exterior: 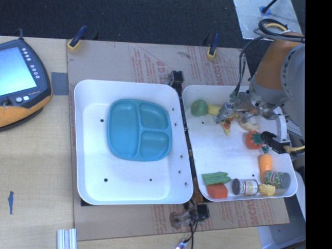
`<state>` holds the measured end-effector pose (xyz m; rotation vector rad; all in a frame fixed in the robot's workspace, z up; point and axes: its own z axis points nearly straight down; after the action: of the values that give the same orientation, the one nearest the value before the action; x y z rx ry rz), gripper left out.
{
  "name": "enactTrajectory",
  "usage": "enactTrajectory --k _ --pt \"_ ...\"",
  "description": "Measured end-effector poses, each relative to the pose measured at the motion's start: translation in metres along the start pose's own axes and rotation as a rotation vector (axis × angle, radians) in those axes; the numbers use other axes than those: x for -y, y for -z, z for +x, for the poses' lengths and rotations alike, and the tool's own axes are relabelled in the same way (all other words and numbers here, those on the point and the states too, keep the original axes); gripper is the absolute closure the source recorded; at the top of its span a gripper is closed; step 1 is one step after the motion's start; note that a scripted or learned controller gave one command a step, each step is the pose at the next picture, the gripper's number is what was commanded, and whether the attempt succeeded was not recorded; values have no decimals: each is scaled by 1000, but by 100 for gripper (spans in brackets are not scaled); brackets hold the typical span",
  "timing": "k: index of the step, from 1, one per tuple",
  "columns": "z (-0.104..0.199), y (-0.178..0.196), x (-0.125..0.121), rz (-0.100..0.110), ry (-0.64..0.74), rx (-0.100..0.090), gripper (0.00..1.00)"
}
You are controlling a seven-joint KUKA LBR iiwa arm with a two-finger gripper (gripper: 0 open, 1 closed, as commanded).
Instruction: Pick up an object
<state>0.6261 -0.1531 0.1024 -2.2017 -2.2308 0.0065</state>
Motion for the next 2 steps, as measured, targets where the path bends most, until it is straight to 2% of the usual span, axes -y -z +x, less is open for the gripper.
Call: enactTrajectory --k 1,2 --pt "0 10 0 1 8 0 100" --pt "0 10 0 2 7 0 0"
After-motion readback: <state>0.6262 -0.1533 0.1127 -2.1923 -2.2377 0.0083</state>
